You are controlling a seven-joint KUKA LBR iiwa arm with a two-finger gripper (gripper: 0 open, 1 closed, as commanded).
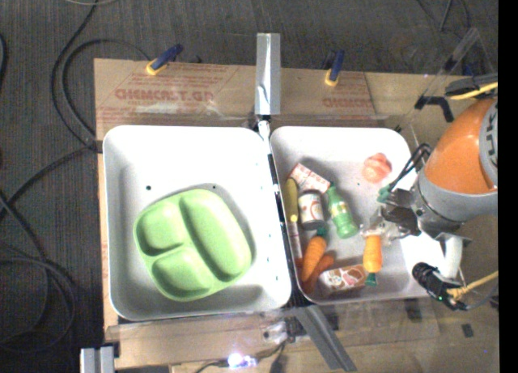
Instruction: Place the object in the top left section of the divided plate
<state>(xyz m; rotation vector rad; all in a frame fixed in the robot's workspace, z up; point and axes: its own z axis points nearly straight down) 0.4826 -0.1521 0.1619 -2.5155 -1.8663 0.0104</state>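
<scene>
Two white bins sit side by side on a cardboard-covered bench. The left bin [121, 161] holds a green divided plate [193, 242], lying slightly rotated, with its three sections bare. The right bin [348, 141] holds a cluster of toy groceries: a small can [310, 209] near the centre, a green bottle [341, 214] just to its right, a patterned carton [308, 177] above the can, a yellow stick-like item [290, 198] along the left wall, two carrots [314, 256] lying close together below the can, a flat packet [343, 277] near the lower wall, and a pink-red rounded item [375, 167] standing apart toward the upper right. The arm [461, 161], with its orange band, reaches in from the right; its gripper [387, 222] is over the right side of the right bin. Directly below the gripper an orange carrot-like object [372, 255] stands roughly upright, its top touching or just beneath the gripper. Whether the fingers are spread, closed, or clamped on this object cannot be told from the view. Two clamps [164, 58] fix the cardboard at the far edge.
</scene>
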